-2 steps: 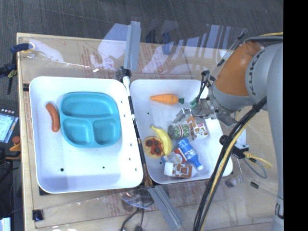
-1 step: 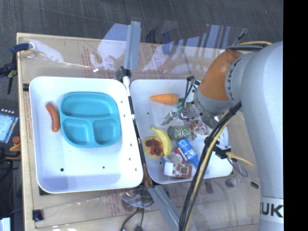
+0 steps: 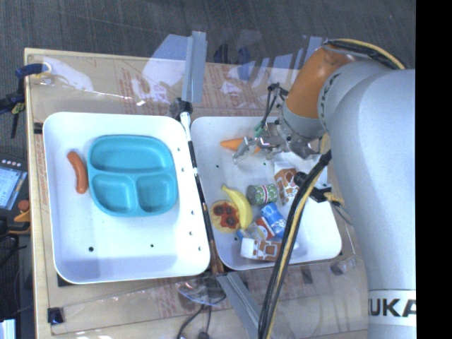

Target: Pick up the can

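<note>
The bench [image 3: 106,83] was a pale wooden surface with clear plastic sheeting taped across its far part. Two shallow white bins sat directly on it, touching along their inner edges: the left bin [image 3: 63,239] and the right bin [image 3: 212,140]. A grey metal bar [image 3: 192,66] lay on the bench beyond the bins, pointing toward the seam between them.

My tool [image 3: 252,147] hangs over the far part of the right bin [image 3: 212,182], beside the carrot [image 3: 231,144]. The can [image 3: 262,193] lies nearer, right of the banana [image 3: 239,203]. The left bin [image 3: 56,239] holds a divided tray [image 3: 133,173], with a sausage [image 3: 78,171] left of it.
</note>
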`<state>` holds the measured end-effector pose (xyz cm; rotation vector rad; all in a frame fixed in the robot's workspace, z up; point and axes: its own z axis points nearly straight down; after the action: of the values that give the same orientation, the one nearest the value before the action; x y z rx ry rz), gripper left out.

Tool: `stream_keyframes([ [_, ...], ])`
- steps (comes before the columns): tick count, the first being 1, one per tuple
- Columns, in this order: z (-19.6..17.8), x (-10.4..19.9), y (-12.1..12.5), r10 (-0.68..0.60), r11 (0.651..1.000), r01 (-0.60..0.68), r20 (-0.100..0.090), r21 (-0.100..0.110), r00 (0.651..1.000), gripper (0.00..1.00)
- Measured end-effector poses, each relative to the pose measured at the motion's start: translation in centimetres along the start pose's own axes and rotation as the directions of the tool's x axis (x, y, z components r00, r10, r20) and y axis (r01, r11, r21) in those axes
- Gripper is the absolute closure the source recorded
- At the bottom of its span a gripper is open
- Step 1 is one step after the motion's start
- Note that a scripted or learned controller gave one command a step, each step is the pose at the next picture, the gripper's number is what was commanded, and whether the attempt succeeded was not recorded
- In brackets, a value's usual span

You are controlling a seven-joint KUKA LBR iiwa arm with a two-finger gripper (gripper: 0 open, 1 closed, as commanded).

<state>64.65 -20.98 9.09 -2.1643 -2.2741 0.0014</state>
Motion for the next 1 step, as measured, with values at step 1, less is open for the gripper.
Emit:
stream_keyframes([
  [1, -12.45, 0.31, -7.55, -0.016, 1.000, 0.016, 0.001, -0.001, 1.000, 0.00],
])
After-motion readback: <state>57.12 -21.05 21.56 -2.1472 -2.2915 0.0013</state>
